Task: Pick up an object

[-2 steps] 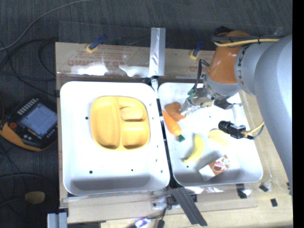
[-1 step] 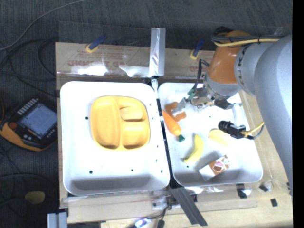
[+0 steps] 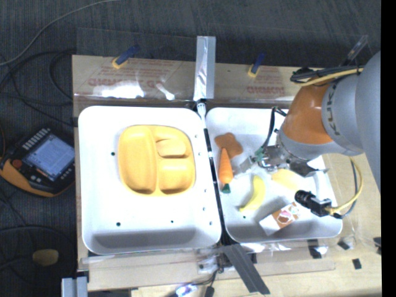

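Right white bin (image 3: 213,124) | our grey two-finger gripper (image 3: 265,158) low among orange plastic carrot (image 3: 224,167), curved yellow plastic banana (image 3: 253,193) | finger state: cannot tell | risk: crowded toys, we may nudge or miss.

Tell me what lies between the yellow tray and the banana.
In the camera view, the carrot lies between the yellow tray and the banana, just past the bins' shared rims.

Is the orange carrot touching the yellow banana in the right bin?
Apart. The camera view shows bare white bin floor between the orange carrot and the yellow banana.
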